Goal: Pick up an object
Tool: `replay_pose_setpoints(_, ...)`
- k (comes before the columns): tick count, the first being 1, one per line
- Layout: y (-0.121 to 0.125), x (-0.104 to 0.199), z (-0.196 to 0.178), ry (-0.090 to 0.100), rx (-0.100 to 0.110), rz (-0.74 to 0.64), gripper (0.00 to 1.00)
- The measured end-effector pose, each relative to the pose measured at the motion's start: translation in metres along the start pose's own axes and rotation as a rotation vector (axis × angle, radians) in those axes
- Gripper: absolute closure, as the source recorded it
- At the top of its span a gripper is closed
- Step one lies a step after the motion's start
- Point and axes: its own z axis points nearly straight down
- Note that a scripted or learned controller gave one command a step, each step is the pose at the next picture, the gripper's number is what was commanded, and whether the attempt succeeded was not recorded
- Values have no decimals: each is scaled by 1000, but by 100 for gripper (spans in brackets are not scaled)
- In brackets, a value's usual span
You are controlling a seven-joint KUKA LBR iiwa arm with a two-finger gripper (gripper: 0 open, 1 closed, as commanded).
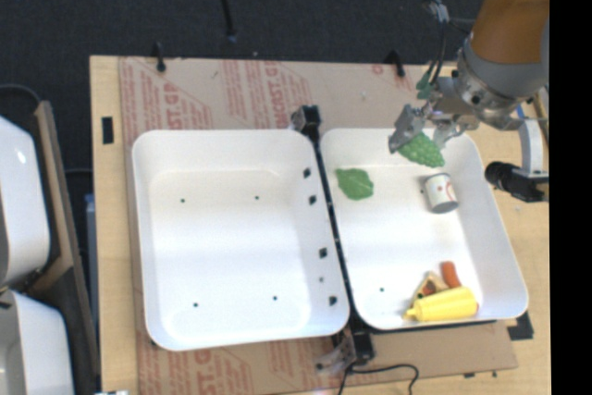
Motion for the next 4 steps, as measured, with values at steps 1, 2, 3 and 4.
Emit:
replay_pose_setpoints(1, 16, 99, -29, 1, 2, -3, 100)
replay_pose_setpoints(2, -6, 90, 84, -2, 14, 7, 100)
replay_pose_setpoints(3, 23, 126, -4, 0, -3, 3, 100)
replay_pose_setpoints(4, 34, 103, -139, 0, -7, -29, 100)
